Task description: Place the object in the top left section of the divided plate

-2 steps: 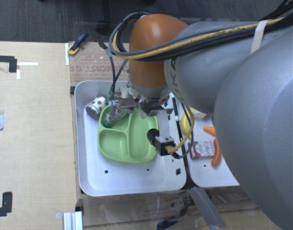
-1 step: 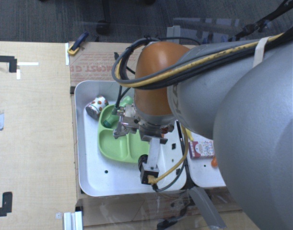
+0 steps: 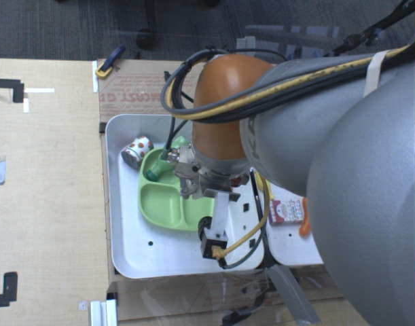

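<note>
Arm (image 3: pixel 221 114) hangs over the green plate (image 3: pixel 168 208), seemingly at placement; grip state can't be told. Next: a clean release there.

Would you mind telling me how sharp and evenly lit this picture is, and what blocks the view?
Camera view: even, soft lighting with faint shadows in the white bin; the green divided plate is reasonably sharp; the arm looms large and slightly soft, hiding much of both bins and the end effector.

Tight over the plate, open at the bin's near edge

My arm (image 3: pixel 261 121) covers the green divided plate's (image 3: pixel 163 206) right half; a small can (image 3: pixel 135 151) crowds its upper left corner; the white bin floor (image 3: pixel 149 253) below lies bare.
</note>
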### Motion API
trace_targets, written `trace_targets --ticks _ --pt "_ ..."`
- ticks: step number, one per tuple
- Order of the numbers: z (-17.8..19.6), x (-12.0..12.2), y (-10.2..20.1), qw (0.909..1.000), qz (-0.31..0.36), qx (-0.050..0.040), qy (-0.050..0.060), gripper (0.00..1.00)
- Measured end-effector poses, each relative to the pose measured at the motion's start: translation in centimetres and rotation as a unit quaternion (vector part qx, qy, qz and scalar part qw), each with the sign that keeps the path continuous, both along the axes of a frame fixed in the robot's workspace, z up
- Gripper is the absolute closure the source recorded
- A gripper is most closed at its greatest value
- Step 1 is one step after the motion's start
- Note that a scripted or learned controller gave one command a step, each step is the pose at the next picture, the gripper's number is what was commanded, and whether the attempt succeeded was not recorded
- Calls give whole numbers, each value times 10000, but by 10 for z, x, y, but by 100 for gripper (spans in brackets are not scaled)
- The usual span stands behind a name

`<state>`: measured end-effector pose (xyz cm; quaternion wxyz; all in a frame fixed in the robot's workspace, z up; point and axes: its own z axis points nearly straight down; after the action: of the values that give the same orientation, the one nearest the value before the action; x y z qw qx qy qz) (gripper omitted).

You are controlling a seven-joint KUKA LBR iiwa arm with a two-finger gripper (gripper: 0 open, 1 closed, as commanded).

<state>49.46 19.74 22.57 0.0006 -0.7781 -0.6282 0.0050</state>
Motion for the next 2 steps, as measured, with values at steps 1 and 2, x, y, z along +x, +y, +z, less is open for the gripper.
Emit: trace_targets --ticks 1,2 --pt "0 0 0 10000 -2 0 1 0" --pt "-35 -18 -119 9998 188 16 -16 0"
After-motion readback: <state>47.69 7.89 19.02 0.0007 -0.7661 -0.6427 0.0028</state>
